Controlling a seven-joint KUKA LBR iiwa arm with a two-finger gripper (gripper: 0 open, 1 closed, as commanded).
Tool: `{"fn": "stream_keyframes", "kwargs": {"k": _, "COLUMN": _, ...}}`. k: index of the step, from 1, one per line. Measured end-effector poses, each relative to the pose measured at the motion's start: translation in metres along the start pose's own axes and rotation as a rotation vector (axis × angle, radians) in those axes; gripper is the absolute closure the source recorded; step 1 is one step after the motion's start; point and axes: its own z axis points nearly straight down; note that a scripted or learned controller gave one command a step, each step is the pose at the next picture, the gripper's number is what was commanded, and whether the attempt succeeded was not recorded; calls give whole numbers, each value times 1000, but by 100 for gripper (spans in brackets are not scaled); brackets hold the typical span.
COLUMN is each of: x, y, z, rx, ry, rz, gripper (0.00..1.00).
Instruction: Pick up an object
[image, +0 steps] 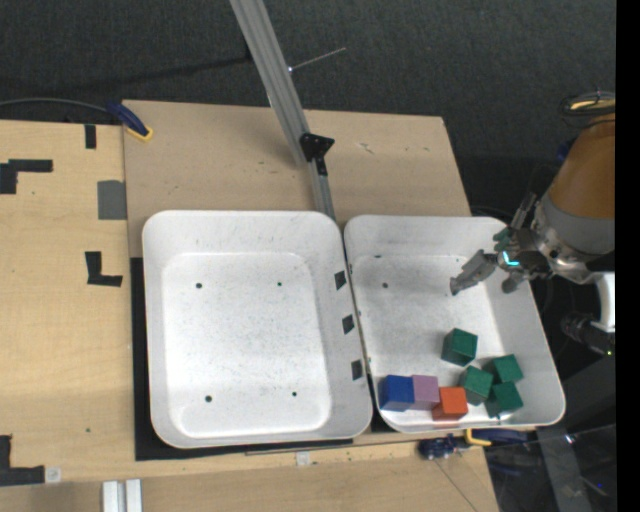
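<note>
While nothing is yet in the grip, the action sits at the front of the right-hand shallow white plastic bin (400, 262), where the blocks crowd the near edge: a small blue cube (397, 390), a pale purple cube (425, 389) touching it, an orange cube (452, 401) just beside that; then a knot of dark green cubes, one (477, 382) against the orange, another (505, 399) near the bin's corner, a third (507, 368) just behind it; one more green cube (460, 346) stands a little apart, further up the bin floor. Beyond that, above bare bin floor, hangs the two-finger gripper (484, 270), its grey fingers spread apart with nothing between them, pointing down and leftward, well apart from every block; behind it the grey arm with its orange band (590, 180) comes in from the right. Alongside sits the left-hand shallow white bin (160, 240); further back a slanting grey metal pole (275, 70) rises from the wooden bench (200, 150). By my reading the pick has not begun in earnest: approach, closing and lift are all left; the lone green cube looks the nearest candidate.
</note>
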Motion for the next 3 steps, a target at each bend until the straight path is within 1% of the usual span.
{"fn": "stream_keyframes", "kwargs": {"k": 1, "x": 0, "y": 1, "z": -3, "rx": -5, "ry": -1, "rz": -2, "gripper": 0}}
{"fn": "stream_keyframes", "kwargs": {"k": 2, "x": -1, "y": -8, "z": 57, "rx": 1, "ry": 0, "rz": 0, "gripper": 0}}
{"fn": "stream_keyframes", "kwargs": {"k": 3, "x": -2, "y": -8, "z": 122, "rx": 2, "ry": 0, "rz": 0, "gripper": 0}}
